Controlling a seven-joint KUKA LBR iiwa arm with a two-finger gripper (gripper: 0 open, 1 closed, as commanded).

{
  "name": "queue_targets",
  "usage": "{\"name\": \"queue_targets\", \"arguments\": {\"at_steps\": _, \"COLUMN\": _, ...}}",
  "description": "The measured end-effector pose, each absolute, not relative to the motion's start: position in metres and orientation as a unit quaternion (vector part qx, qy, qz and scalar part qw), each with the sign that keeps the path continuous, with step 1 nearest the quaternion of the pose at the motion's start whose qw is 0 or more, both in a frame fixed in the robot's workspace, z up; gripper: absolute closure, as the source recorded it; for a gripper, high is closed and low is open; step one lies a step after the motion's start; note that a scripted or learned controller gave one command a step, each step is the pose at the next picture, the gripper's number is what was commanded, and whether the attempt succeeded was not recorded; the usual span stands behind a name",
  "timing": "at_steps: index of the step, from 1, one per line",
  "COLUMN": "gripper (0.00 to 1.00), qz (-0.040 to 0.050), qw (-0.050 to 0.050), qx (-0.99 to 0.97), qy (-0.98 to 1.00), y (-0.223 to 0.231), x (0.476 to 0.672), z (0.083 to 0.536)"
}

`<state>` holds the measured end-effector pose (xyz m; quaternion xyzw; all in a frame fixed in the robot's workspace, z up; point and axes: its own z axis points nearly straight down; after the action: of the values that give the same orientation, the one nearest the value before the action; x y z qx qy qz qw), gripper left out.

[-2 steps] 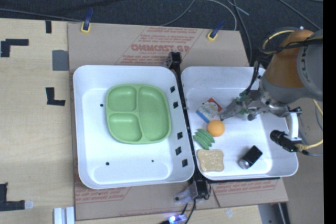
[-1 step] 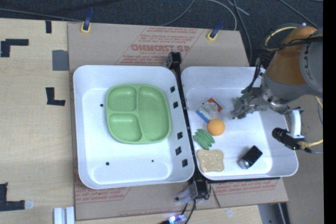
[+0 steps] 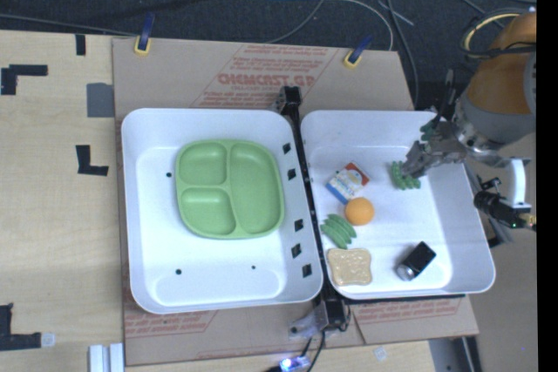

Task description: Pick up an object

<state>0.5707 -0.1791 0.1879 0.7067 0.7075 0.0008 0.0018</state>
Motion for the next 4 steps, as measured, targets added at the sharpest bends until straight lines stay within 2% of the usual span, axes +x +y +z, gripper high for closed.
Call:
{"name": "queue_targets", "arguments": {"at_steps": 1, "gripper": 1.00, "qz": 0.0005, "qw": 0.001, "qx": 0.707, "qy": 0.708, "y": -0.179, "x": 0.571, "z": 0.224}}
{"name": "queue_targets", "arguments": {"at_steps": 3, "gripper": 1.00, "qz": -0.0006, "qw": -0.001, "qx": 0.706, "qy": 0.709, "y": -0.065, "x": 0.568, "z": 0.211}}
{"name": "queue_targets", "arguments": {"at_steps": 4, "gripper": 1.00, "qz": 0.0002, "qw": -0.001, "qx": 0.705, "qy": 0.710, "y": -0.004, "x": 0.571, "z": 0.220}}
